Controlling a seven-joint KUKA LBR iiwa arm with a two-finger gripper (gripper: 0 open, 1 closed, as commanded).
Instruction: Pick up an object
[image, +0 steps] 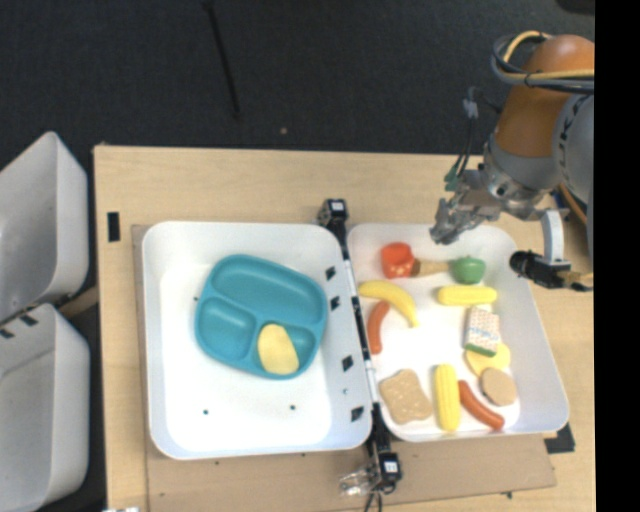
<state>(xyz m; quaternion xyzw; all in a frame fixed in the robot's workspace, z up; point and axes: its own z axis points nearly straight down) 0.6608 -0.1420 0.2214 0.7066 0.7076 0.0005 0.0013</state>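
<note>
A wooden desk (120, 300) carries two shallow white bins side by side. The left bin (170, 400) holds a blue divided plate (240, 310) with a yellow lemon-like piece (278, 350) resting in its near compartment. The right bin (540, 380) holds toy food: a red tomato (398, 259), a banana (390, 298), a red sausage (377, 325), a slice of toast (405, 395), a corn cob (446, 397), a second sausage (480, 404), a green piece (467, 268) and a yellow piece (466, 295). The grey and orange arm's jaws (447, 230) hang over the right bin's far edge, above the tomato and green piece; I cannot tell whether they are apart or together.
</note>
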